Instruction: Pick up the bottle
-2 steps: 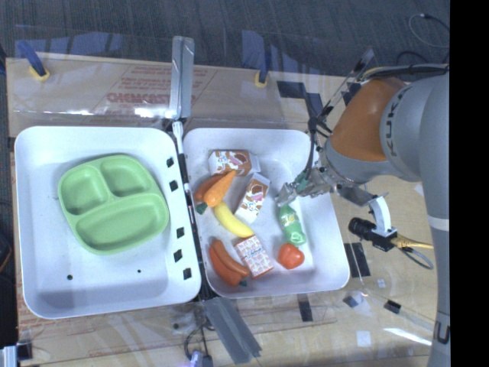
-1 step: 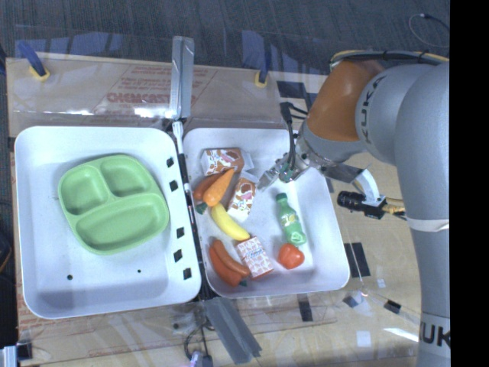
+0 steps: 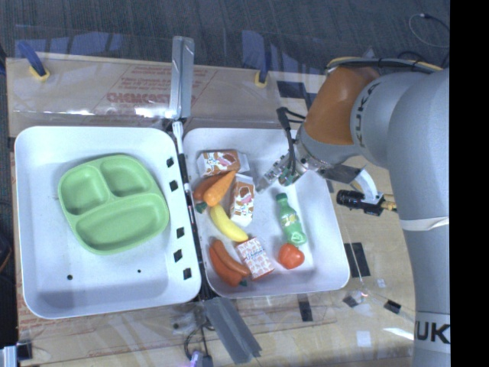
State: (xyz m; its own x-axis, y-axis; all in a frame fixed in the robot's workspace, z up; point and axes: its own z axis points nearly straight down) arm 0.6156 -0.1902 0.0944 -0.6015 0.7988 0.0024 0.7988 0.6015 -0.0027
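Hand (image 3: 280, 173) hovers in the camera view over the upper part of the right bin (image 3: 330, 260), reaching in from the right under the grey arm (image 3: 397, 121) with its orange band; whether it is released or clenched I cannot tell from this slanted look, and nothing shows between its tips. Just below it the bottle (image 3: 289, 219), green with a pale label, lies flat on the bin floor, cap end pointing up toward the hand and near it but apart from it. A red tomato (image 3: 290, 256) sits just beside the bottle's lower end. To the left in the same bin lie a banana (image 3: 226, 222), a carrot (image 3: 217, 189), two small cartons (image 3: 242, 200), a third carton (image 3: 257, 258) and a reddish sausage-like piece (image 3: 224, 261). The left bin (image 3: 38, 281) holds a green divided plate (image 3: 114, 202). Both bins rest on the worktop (image 3: 99, 90). As a judgement, the task is at the approach: the bottle is not yet grasped or lifted, so lowering, closing on the body and raising it all remain
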